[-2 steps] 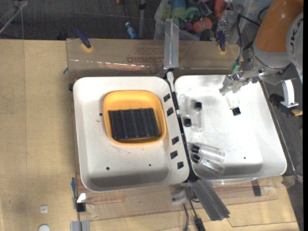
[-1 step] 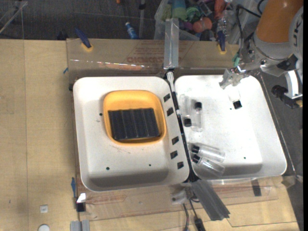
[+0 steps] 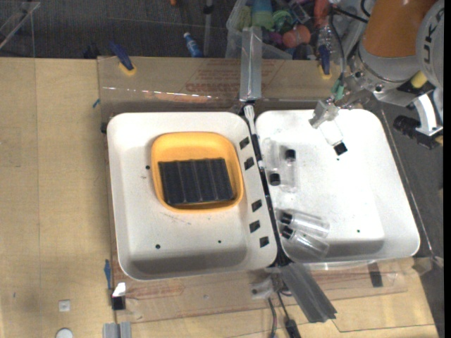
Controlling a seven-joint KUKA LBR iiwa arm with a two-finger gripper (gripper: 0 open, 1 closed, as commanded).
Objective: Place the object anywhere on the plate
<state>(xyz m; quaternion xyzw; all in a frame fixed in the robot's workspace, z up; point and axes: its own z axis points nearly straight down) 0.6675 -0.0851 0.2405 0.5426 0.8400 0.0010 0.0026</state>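
Overhead view of my worktop (image 3: 49,189) with two white bins and the arm at upper right.

In the left bin (image 3: 130,248) I see an orange plate (image 3: 161,153) holding a black ribbed slab (image 3: 196,182). In the right bin (image 3: 366,189), a clear plastic bottle with a black cap (image 3: 304,230) lies on its side near the front left corner; a second small clear bottle (image 3: 282,166) lies near the divider. The gripper (image 3: 332,129) hangs over the right bin's back edge, grasping nothing; I cannot tell whether its fingers are spread or closed.
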